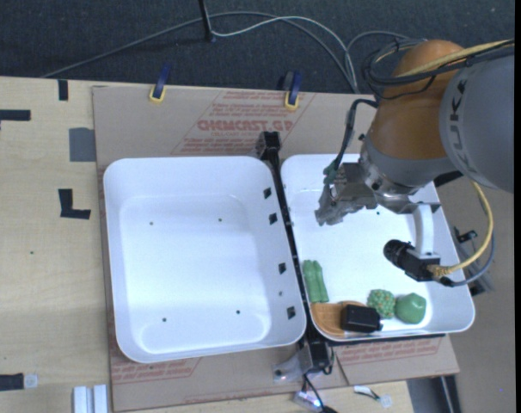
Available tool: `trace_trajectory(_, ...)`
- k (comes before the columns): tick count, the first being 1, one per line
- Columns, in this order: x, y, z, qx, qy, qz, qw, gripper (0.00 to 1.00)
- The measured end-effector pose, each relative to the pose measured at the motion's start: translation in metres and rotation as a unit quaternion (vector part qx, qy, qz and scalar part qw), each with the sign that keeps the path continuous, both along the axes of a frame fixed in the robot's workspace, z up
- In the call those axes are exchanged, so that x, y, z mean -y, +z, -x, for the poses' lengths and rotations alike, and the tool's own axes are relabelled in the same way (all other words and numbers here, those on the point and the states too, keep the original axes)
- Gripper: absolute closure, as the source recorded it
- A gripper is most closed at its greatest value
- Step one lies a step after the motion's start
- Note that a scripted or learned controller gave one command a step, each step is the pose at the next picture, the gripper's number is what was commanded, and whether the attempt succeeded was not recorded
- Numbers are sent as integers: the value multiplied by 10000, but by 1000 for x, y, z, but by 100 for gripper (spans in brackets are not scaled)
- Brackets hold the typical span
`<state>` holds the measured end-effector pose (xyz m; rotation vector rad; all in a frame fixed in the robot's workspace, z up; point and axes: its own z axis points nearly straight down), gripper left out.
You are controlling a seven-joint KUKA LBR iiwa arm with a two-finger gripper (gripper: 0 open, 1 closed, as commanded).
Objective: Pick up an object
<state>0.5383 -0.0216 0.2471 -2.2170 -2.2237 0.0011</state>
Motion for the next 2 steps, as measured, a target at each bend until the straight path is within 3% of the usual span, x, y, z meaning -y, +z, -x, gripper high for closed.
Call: trace_trajectory(2, -89, -4, 23, 2, -1, 2, 10000, 100)
